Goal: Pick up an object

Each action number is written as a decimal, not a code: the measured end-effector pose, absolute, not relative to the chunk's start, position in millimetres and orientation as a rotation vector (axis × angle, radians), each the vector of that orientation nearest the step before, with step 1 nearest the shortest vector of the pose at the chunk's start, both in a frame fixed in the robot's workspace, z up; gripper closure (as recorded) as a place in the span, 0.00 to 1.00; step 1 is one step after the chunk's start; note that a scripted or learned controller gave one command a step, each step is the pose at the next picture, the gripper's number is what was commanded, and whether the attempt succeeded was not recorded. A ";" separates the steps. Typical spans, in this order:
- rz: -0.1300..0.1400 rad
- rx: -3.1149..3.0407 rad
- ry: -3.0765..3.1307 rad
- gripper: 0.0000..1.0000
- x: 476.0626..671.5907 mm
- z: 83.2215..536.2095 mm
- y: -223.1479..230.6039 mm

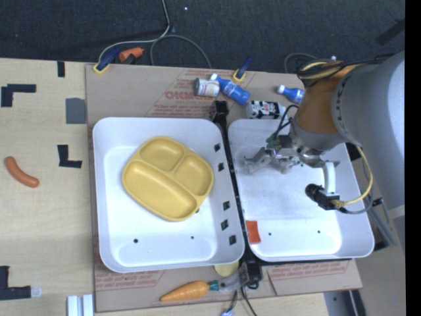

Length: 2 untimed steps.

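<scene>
Hanging over the right bin (342, 245), the pincer (263, 158) blurs; its state cannot be told.

The arm (368, 104) runs off the right edge and covers the right bin's (296, 242) far right corner. The claw (263, 158) is too small and blurred to read (its fingers merge with the wrist hardware). A pale yellow object (225, 268) sits half hidden under the left bin's (112, 242) near rim.
</scene>
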<state>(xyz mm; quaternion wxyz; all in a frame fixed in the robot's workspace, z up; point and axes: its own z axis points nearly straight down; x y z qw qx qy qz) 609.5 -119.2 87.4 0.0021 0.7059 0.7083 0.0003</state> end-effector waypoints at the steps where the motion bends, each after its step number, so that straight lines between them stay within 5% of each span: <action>1: 0.001 2.218 2.221 0.00 649.0 86.1 -106.8; 2: 0.000 2.219 2.222 0.00 669.1 85.2 -93.3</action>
